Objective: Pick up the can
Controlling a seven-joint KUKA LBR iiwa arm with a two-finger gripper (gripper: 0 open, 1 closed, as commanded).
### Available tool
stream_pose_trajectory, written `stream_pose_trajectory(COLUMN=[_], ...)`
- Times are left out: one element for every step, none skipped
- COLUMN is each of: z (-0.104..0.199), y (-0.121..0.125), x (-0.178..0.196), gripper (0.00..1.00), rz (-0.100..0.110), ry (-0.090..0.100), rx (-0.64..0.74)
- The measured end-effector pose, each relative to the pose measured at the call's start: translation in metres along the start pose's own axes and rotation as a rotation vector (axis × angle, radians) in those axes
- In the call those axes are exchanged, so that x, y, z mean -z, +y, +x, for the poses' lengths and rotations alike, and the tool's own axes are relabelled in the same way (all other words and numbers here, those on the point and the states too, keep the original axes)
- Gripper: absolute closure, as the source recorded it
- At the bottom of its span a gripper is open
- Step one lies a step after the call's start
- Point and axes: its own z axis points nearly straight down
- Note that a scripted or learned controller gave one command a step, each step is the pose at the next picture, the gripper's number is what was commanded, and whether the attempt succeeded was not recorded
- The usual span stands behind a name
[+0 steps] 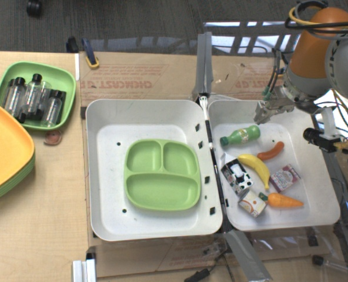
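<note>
We see the gripper (267, 111) hovering over the right bin (321, 213) at its far edge, above the green bottle (240, 136), nothing between its fingers; their spread we cannot tell. The can (253, 204) lies near the front, touching the carrot (284, 201)

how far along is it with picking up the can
Nothing looks done yet: the can lies on its side at the near end of the right bin, beside the carrot and below the banana. The claw is at the bin's far end, above the green bottle, apart from the can. Reaching, gripping and lifting are all left.
</note>
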Motion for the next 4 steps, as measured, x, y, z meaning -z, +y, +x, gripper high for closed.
stream_pose_trajectory(z=[0.057, 0.076, 0.059, 0.077], y=[0.025, 0.028, -0.015, -0.025], x=[0.028, 0.054, 0.053, 0.054], gripper=[1.0, 1.0, 1.0, 1.0], rz=[0.0, 0.001, 0.003, 0.005], ry=[0.0, 0.0, 0.001, 0.002], rx=[-0.058, -0.089, -0.133, -0.224])
